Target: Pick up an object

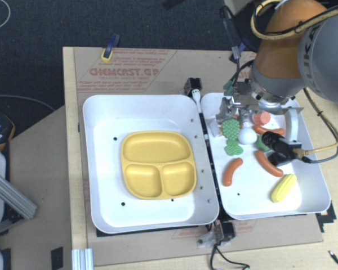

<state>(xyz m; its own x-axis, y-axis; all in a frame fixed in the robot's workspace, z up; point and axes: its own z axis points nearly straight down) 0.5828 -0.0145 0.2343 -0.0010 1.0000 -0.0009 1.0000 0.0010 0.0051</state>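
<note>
The right bin (304, 202) holds several toy foods. A green latticed piece (231, 129) lies near its left wall, with a smaller green piece (234, 148) just below it and a white egg-like ball (247, 135) beside them. An orange-red sausage (232, 171) lies lower down, a second sausage (268, 163) to its right, and a yellow corn cob (283, 187) near the front right. A pink round piece (262, 118) sits under the wrist. My gripper (235, 110) hangs over the bin's far left part, just above the latticed piece.
The left bin (101, 151) holds a yellow divided tray (158, 163). The arm's grey and orange body (287, 44) covers the right bin's far corner. A ridge (205, 145) separates the two bins.
</note>
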